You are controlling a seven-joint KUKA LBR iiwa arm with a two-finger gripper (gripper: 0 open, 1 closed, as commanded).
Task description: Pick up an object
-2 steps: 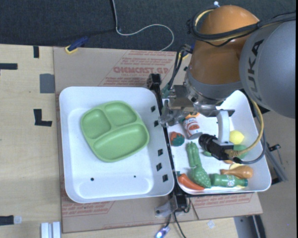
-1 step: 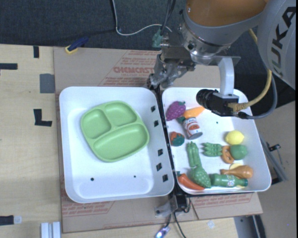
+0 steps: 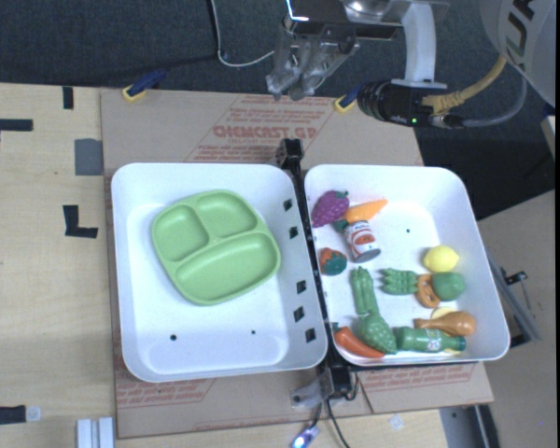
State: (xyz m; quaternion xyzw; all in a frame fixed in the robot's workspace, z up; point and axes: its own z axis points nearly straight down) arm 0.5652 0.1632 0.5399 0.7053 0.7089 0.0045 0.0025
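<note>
My gripper (image 3: 294,82) hangs high above the bench, over the cardboard behind the gap between the two bins, with nothing visible between its fingers. The right bin (image 3: 467,203) holds several toy foods: purple grapes (image 3: 329,206), a small can with a red label (image 3: 362,240), an orange carrot (image 3: 368,210), a yellow lemon (image 3: 440,259), a green round fruit (image 3: 450,285), green vegetables (image 3: 364,292) and a green bottle (image 3: 427,341). The left bin (image 3: 135,194) holds a green divided plate (image 3: 215,245).
Cardboard (image 3: 187,129) lies under both bins. A black clip strip (image 3: 299,250) runs between the bins. A yellow clamp (image 3: 143,86) sits at the cardboard's back left corner.
</note>
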